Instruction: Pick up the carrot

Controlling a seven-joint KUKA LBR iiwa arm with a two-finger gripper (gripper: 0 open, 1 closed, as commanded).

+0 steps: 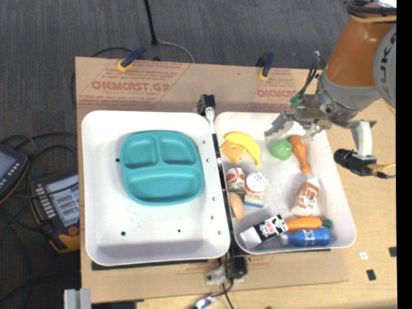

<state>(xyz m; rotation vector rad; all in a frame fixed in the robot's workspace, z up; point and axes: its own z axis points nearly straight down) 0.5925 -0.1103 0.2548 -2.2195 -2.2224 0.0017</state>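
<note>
An orange carrot (300, 154) lies slanted at the back right of the right bin (344, 201), its thick end up against a green round fruit (280, 149). My gripper (293, 129) hangs just above that thick end with its fingers (277, 126) spread open and nothing between them. A second orange carrot-like piece with a green tip (308, 223) lies near the bin's front edge, on top of a blue bottle (308, 237).
The right bin also holds a banana (243, 143), a yellow-orange fruit (232, 151), a small round tin (256, 182), a carton (306, 194), a bread roll (236, 206) and a black-and-white carton (269, 227). The left bin (103, 230) holds a teal divided plate (162, 166).
</note>
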